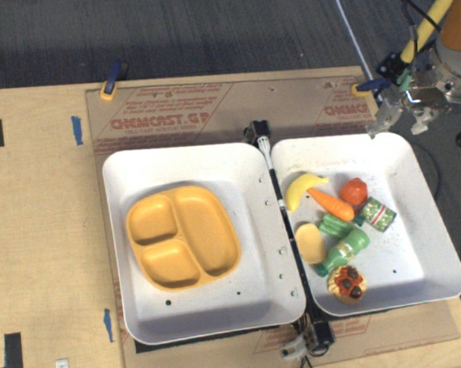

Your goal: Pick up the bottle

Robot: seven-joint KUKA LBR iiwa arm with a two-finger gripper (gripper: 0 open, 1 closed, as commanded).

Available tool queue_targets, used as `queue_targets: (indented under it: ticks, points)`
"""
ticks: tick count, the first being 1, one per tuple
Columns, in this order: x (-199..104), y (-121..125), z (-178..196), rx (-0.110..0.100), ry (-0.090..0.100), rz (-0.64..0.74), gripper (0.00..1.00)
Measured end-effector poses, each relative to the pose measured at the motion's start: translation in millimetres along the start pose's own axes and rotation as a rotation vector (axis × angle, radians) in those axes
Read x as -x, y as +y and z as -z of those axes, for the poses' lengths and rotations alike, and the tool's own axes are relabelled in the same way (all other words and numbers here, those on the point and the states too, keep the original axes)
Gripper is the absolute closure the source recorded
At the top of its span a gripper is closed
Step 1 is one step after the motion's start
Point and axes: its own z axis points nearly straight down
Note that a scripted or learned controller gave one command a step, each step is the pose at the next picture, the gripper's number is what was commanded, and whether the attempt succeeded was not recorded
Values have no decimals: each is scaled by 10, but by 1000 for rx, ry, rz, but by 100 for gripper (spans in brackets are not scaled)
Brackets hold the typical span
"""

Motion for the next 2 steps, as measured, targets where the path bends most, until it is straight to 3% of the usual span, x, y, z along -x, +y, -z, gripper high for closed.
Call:
queue_targets:
  ticks: [1,2]
  points:
    - [-662,-581,-1090,-2,1,18,0]
    - [-528,-1058,-1440,3,-1,89,0]
